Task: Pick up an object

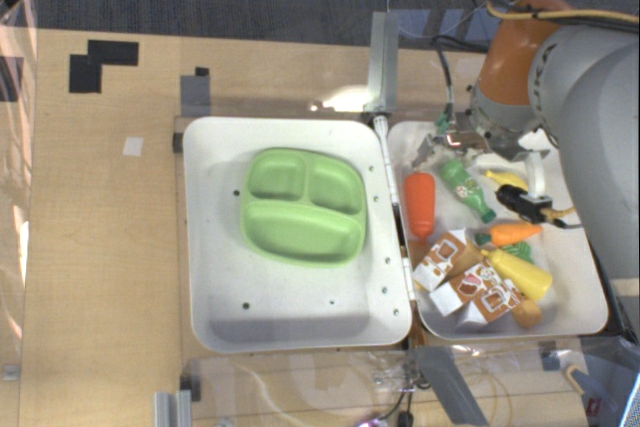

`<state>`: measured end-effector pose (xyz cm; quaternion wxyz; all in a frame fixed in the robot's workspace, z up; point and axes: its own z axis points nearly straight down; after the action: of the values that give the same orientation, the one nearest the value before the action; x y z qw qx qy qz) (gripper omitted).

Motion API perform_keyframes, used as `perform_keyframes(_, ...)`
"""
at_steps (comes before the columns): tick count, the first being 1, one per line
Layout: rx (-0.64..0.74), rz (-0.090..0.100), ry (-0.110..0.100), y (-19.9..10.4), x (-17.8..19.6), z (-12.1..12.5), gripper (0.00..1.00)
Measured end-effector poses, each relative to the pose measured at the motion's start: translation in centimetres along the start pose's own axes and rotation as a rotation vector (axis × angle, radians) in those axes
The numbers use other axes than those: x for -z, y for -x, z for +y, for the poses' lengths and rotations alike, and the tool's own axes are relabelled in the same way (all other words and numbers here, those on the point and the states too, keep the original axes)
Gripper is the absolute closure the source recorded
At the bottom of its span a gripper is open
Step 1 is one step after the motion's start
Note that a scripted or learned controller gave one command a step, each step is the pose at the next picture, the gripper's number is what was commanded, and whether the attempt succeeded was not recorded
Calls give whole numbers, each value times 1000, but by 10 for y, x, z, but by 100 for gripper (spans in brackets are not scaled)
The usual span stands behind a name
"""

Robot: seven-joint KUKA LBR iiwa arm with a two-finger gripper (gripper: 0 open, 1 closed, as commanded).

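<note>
Where toys crowd, claw point(452, 141) above bottle point(468, 188)

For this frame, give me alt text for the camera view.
The arm's end effector hangs over the right bin's far end, above a jumble of toy food: a green bottle, carrot and orange sausage. The left bin holds a green tray.

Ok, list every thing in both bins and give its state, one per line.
green divided plate: lying flat in the left bin, nothing in its compartments.
orange bottle: lying on its side in the right bin.
green bottle: lying on its side.
carrot: lying flat.
yellow bottle: lying on its side.
small cartons: tipped over in a heap.
gripper: low over the right bin's far end.
</note>
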<state>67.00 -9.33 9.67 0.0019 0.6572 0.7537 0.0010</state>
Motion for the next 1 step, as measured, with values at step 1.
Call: perform_keyframes(1,-98,-1,5,25,-8,-42,0)
